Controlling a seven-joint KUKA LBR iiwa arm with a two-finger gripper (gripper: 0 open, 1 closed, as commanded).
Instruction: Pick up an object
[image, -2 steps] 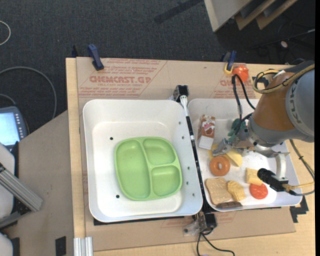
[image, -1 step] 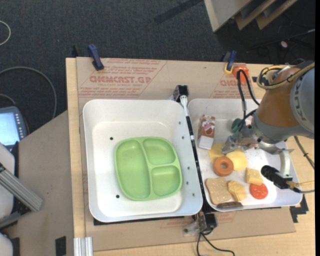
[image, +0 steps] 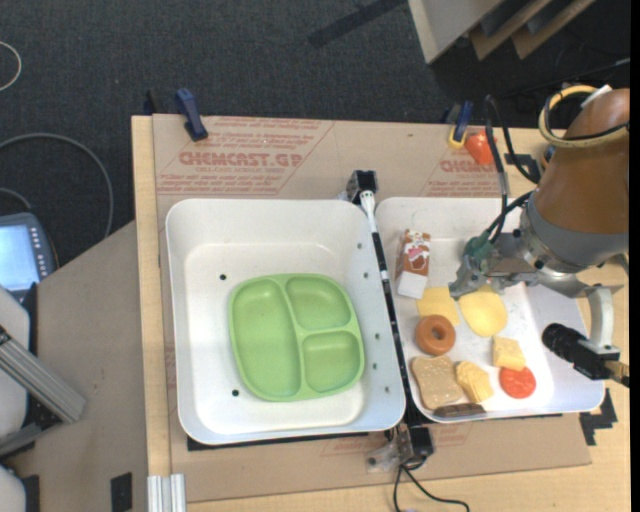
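Beneath the wrist, in the right bin (image: 590, 398), sits a pale yellow lemon-shaped piece (image: 485, 313), the likeliest candidate for the pick. The gripper (image: 470, 280) hangs just above its upper left edge, close to touching. How far the jaws stand apart cannot be made out from this angle (the wrist housing hides most of them), and nothing is seen held between them.

Touching the lemon on its left is a yellow wedge (image: 436, 301); just below that lies a brown doughnut (image: 436, 335). Further up the bin, a small brown bottle (image: 414, 257) lies near the dividing wall. Along the near edge are a slice of bread (image: 437, 380), a crinkled yellow chip (image: 473, 381), a cheese cube (image: 508, 352) and a red tomato piece (image: 517, 382). The left bin (image: 190, 300) carries a green compartment plate (image: 296, 336), well apart from the work.

Judgement: the step in hand is the approach or descent onto a target; no grasp is confirmed. The next move calls for a straight lowering with jaws wide enough to span the lemon, then a firm close. Crowding is the concern: the wedge sits hard against the target, and a finger could land on it instead.
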